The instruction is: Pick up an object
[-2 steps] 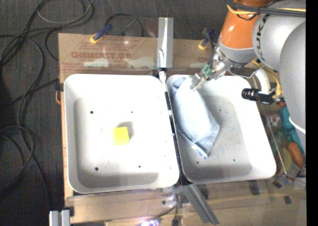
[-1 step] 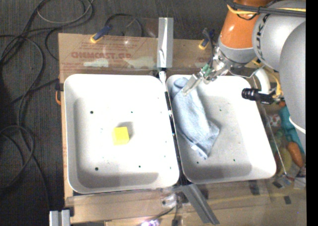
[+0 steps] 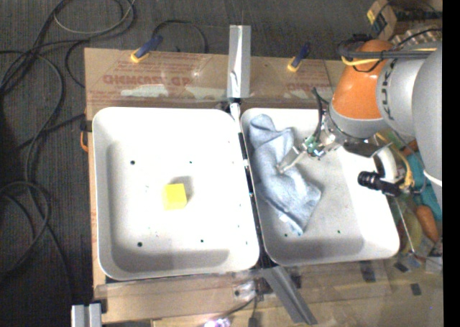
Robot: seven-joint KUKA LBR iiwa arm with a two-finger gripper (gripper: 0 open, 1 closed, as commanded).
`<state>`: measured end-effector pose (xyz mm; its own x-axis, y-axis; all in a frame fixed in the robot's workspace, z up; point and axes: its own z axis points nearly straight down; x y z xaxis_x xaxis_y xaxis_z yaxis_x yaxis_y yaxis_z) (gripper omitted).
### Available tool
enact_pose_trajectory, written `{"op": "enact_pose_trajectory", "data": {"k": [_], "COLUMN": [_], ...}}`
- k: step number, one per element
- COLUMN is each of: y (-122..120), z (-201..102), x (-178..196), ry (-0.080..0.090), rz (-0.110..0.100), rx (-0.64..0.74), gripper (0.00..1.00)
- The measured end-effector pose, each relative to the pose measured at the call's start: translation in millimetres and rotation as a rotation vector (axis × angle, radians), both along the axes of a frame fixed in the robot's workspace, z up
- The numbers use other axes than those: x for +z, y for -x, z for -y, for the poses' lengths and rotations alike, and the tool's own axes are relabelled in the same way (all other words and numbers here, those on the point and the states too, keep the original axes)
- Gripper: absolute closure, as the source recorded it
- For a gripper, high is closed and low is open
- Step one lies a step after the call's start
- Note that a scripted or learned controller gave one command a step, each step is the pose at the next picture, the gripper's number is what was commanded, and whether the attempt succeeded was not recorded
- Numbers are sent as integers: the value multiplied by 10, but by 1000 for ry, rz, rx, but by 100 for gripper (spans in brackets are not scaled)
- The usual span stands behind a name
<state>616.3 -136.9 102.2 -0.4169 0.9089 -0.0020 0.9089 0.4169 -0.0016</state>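
two shallow white plastic bins sit side by side on a wooden bench, seen from above at a slant. nearest the viewer are their front rims. left bin (image 3: 108, 174) holds a small yellow cube, perhaps foam (image 3: 175, 195), lying a little near of the bin's centre, well apart from everything else. right bin (image 3: 359, 239) holds a crumpled pale blue cloth (image 3: 284, 174), spread along the bin's left side from the far left corner down towards the middle.

a grey robot arm with an orange band (image 3: 359, 99) reaches in from the right, over the right bin. its two-finger gripper (image 3: 287, 164) is low over the cloth, and one slim finger (image 3: 295, 158) seems to touch the fabric near its upper middle. the view is too small and blurred to say whether the fingers are spread or closed, or whether any cloth is pinched between them.

judging from this, the pick is under way but not done: the cloth looks flat on the bin floor, not lifted. what remains is to close on a fold and raise it clear. black cables (image 3: 43, 88) trail across the dark floor at the left.
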Motion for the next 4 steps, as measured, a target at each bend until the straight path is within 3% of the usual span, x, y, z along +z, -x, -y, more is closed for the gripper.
{"op": "enact_pose_trajectory", "data": {"k": [1,2,3,4], "y": [-107,-494,331,308], "z": [-281,-268,312,277], "x": [-78,327,-90,23], "ry": [6,-1,2,-2], "rz": [16,2,16,19], "rx": [70,-31,62,64], "gripper": [0,0,0,100]}}
